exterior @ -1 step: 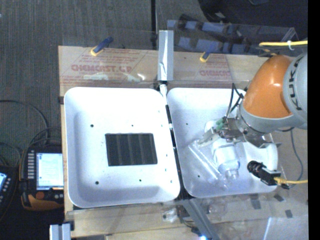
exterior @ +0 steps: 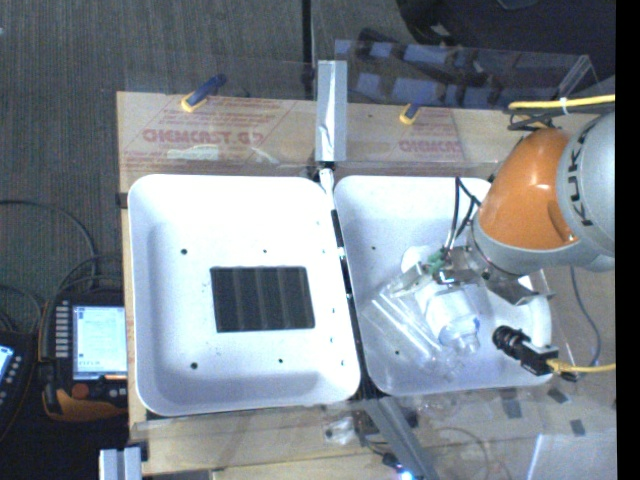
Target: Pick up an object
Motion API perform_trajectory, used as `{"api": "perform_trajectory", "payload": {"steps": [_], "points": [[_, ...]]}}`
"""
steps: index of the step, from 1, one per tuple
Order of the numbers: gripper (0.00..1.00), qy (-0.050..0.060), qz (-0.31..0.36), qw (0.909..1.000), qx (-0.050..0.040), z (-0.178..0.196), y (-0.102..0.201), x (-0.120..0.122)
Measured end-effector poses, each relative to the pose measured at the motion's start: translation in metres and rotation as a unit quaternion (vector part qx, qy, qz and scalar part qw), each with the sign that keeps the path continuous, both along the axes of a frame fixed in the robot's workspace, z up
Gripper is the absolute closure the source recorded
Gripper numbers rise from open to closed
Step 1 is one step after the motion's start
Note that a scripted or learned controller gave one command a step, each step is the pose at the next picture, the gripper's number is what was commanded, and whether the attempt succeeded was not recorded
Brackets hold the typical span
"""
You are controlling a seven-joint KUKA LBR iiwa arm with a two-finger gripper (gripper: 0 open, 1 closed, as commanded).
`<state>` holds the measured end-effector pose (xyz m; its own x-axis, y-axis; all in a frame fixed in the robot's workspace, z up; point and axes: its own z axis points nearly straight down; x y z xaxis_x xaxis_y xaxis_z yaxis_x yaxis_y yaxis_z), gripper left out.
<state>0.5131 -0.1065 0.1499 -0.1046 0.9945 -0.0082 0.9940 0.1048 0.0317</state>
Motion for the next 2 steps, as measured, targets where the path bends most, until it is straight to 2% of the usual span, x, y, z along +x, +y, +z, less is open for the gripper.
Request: {"api": "perform_trajectory", "payload": {"steps": [1,2], "points": [[0.0,0.007,0.096,0.9953,-0.0029,-0.058,-0.039,0.071],[0.0,0.016,0.01,0.9998,0.0015,0.064,-0.014,0.05]]}}
